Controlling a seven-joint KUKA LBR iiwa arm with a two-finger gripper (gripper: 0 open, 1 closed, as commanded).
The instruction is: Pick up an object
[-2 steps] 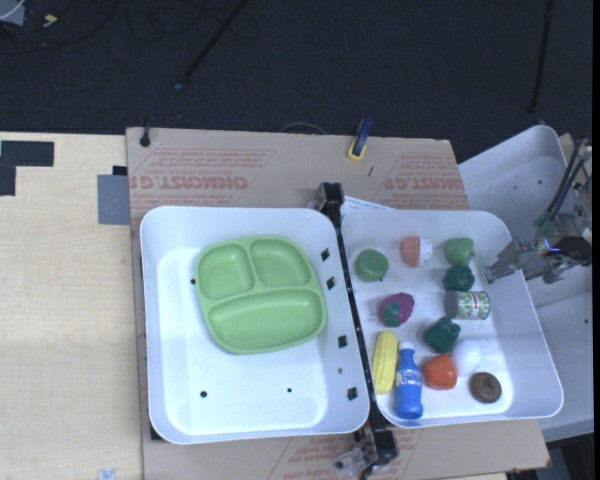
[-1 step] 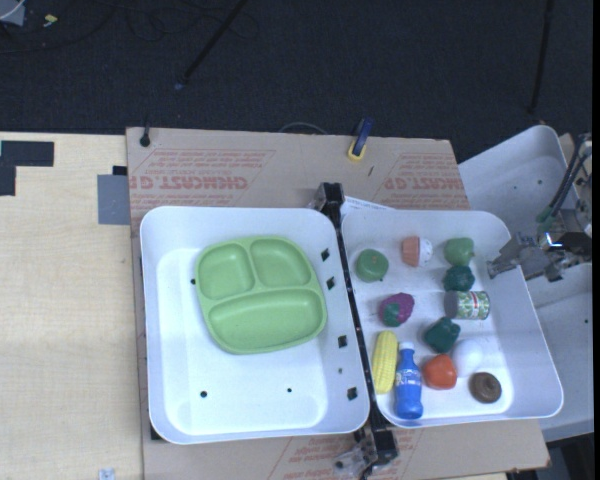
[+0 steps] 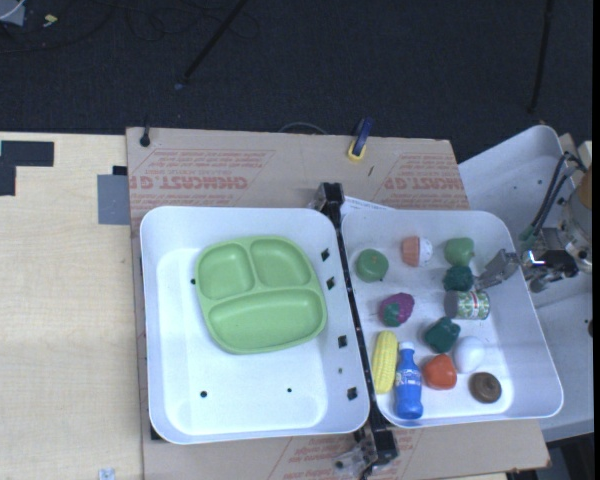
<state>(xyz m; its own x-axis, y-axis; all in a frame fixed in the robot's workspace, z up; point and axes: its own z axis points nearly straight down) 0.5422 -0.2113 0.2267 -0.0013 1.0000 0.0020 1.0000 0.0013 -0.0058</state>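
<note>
Nothing is picked up yet: all the toys lie in the right bin (image 3: 525, 368). The gripper (image 3: 502, 266) hangs just beside the can (image 3: 472, 305); whether its jaws are wide or narrow I cannot tell.

1. Mirrored red print on the cardboard sheet (image 3: 280, 173), far edge, left half: reads roughly "CHEMCAST GP".
2. Same mirrored print on its far edge, right half, only partly legible.
3. Faint red print at its near edge, unreadable.
</note>
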